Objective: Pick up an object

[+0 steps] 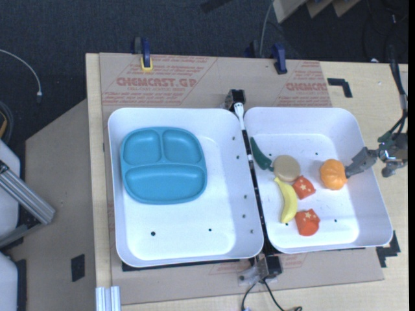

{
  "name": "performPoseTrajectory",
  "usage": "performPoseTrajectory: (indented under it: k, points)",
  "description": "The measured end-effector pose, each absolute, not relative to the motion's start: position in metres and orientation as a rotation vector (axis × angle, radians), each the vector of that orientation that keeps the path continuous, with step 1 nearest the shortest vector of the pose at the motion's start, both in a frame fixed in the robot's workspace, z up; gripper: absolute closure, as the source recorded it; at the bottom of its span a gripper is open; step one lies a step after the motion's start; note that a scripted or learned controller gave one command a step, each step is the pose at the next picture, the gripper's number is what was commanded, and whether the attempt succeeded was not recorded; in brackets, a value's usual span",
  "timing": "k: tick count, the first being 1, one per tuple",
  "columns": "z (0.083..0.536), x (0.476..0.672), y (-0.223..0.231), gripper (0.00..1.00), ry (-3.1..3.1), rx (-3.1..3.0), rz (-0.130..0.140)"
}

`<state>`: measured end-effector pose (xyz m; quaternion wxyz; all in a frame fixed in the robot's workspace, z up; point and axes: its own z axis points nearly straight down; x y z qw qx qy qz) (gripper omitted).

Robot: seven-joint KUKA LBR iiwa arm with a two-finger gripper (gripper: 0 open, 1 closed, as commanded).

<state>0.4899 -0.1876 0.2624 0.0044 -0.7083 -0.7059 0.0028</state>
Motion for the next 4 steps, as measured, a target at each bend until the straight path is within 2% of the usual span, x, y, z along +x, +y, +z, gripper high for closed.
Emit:
performPoseTrajectory:
  k: [1,4]
  points:
    - [0.268,0.492,-0.187,0.0,-2.222,-2.222,0.0]
    - [0.116,0.484,-0.194,0.0,-2.217,-2.218,0.003]
